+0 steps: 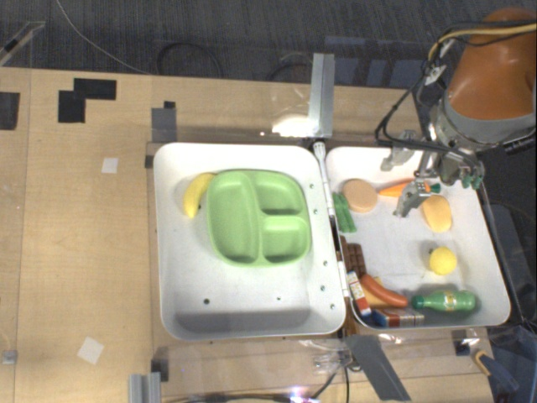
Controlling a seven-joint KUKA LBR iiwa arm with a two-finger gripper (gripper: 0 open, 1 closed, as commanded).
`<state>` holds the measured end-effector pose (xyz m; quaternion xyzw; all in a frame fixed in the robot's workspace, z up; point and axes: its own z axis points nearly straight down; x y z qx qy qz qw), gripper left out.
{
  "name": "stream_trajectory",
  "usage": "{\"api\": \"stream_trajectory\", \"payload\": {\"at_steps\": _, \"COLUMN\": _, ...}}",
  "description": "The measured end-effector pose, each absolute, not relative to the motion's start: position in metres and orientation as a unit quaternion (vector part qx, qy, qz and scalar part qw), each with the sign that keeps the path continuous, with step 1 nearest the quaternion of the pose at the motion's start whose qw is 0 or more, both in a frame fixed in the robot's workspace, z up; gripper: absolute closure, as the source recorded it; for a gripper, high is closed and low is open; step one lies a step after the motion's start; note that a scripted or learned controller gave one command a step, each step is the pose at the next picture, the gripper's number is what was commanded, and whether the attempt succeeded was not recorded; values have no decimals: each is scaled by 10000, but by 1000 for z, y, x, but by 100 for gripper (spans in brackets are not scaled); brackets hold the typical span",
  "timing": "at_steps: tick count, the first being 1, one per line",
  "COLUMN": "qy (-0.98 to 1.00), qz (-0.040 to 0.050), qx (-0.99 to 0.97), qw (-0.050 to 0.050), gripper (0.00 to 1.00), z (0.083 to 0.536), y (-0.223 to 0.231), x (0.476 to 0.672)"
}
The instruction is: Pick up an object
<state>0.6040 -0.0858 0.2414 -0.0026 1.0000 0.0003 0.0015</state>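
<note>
Nothing had been lifted at this moment, so the pick looked to be at the approach stage, with closing and raising left to do. The gripper (417,193) hung low over the far part of the right bin (497,296), above the gap between the orange carrot (394,189), the tan round piece (362,196) to its left and the yellow-orange potato-like piece (437,213) to its right. Its jaws appeared spread apart, grasping nothing; I could not tell whether a tip touched the carrot. The lemon (443,261), the green bottle (443,301) and the sausage (382,291) lay nearer. In the left bin (180,309) sat a green tray (255,217) and a banana (196,194).
</note>
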Motion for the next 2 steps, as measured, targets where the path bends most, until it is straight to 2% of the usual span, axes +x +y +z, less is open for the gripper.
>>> {"api": "stream_trajectory", "payload": {"at_steps": 1, "qy": 9989, "qz": -9, "qx": -459, "qw": 90, "gripper": 0, "z": 103, "y": -101, "x": 638}}
{"api": "stream_trajectory", "payload": {"at_steps": 2, "qy": 9983, "qz": -6, "qx": -580, "qw": 67, "gripper": 0, "z": 88, "y": -108, "x": 658}}
